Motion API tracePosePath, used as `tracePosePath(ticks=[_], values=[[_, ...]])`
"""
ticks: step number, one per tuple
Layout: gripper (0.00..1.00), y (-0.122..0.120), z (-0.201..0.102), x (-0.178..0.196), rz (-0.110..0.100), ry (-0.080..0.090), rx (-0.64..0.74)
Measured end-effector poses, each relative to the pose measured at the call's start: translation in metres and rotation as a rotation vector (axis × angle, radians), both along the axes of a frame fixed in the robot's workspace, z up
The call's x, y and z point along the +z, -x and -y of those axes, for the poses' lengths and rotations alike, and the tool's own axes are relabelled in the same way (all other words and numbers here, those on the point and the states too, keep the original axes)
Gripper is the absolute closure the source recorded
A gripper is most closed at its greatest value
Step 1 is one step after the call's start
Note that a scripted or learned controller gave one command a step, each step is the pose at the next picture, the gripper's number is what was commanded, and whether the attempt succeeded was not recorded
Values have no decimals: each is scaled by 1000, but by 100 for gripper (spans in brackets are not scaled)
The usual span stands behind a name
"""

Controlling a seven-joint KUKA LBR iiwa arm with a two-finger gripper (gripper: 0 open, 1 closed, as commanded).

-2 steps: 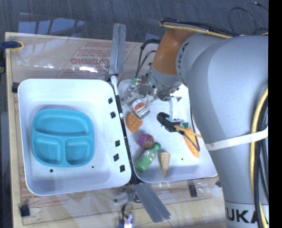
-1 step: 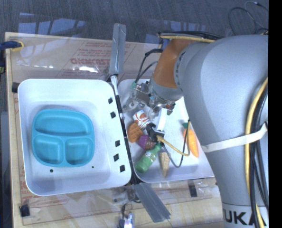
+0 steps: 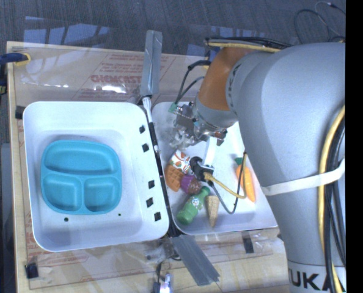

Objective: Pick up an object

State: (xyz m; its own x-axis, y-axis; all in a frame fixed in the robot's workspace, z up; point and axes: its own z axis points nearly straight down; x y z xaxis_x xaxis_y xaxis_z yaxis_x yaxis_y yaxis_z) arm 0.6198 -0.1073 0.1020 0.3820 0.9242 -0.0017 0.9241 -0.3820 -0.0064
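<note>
The gripper hangs over the upper part of the right bin, above a cluster of small toys lying near the bin's middle; whether its fingers are released or clenched cannot be told. Risk, as judged: the toys touch one another, so a descent could nudge or pinch two at once. Counted: two white bins, one blue divided tray in the left bin, roughly five toys.
</note>
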Motion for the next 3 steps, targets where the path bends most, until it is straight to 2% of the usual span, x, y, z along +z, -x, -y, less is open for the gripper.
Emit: tracePosePath(ticks=[1,2,3], values=[[0,0,1,0,0,2,0],[0,39,12,-7,10,9,456],[100,39,8,0,8,4,465]])
